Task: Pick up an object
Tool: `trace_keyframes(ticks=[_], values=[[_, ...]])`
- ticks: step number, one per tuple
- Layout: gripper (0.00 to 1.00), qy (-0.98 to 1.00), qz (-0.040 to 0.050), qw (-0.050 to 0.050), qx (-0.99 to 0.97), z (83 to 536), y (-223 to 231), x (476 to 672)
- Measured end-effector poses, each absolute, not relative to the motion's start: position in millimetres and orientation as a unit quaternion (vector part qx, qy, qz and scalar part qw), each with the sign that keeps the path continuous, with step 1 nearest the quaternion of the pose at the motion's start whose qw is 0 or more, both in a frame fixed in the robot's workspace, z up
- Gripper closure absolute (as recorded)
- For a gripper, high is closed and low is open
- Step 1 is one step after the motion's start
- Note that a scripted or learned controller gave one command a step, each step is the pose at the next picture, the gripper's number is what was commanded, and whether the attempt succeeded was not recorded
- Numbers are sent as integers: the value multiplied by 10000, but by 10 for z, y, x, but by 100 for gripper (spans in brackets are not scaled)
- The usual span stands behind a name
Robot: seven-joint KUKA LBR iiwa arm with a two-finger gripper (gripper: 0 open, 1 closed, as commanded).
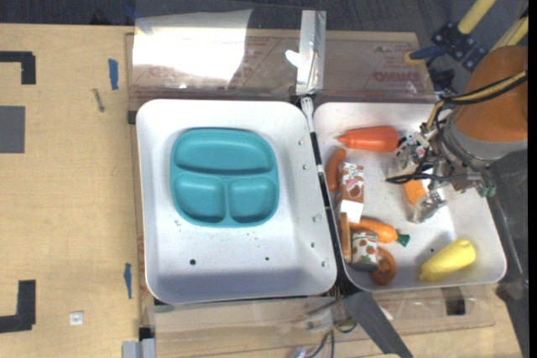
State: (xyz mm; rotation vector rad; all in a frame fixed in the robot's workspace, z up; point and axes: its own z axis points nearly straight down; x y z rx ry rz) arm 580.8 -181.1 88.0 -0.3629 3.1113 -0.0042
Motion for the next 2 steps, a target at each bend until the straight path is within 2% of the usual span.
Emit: trace_keyframes(ticks=[1,2], values=[[100,9931,-30,122,-1163,1023,-1798,5854],[0,9931,-26,111,-1163,1012,-1796,5849]])
